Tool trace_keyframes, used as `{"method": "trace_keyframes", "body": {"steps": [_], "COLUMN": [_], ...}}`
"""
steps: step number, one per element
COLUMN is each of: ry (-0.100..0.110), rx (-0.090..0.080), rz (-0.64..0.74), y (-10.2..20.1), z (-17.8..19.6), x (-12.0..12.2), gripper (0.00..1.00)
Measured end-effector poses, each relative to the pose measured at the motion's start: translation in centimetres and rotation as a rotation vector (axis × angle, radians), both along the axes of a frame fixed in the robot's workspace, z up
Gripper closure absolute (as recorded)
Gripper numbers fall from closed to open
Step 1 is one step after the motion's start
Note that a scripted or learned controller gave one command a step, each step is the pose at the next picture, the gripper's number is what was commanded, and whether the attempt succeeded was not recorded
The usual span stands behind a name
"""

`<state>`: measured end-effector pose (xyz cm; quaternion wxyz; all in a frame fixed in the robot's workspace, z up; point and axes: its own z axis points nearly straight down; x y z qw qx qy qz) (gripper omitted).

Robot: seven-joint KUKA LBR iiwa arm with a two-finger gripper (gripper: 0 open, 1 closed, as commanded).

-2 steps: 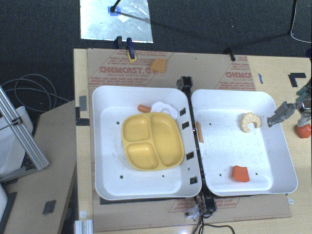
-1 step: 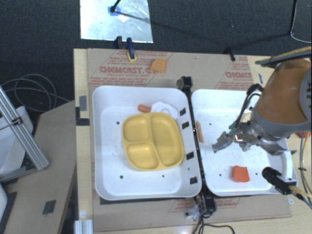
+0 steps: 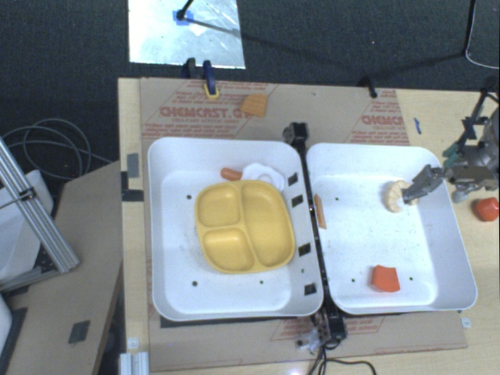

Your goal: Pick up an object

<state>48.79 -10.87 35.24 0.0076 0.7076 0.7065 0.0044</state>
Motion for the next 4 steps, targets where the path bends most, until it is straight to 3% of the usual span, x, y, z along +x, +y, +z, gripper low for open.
{"method": "trace_keyframes", "body": {"steps": [1,2,3,4], "ry": [0.024,0.021,0.013,0.01], "rx": [0.007,0.002,0.004,0.004], "rz": [0.01,-0.006,0.004,0.011], "y": [5.6,-4.4,-3.8,0.4], "z": [-10.8,-21.1,-19.5,-15.5], "x": [-0.2,1.5,1.7,5.2], "gripper": [0.0,0.0,1.0,1.0]}}
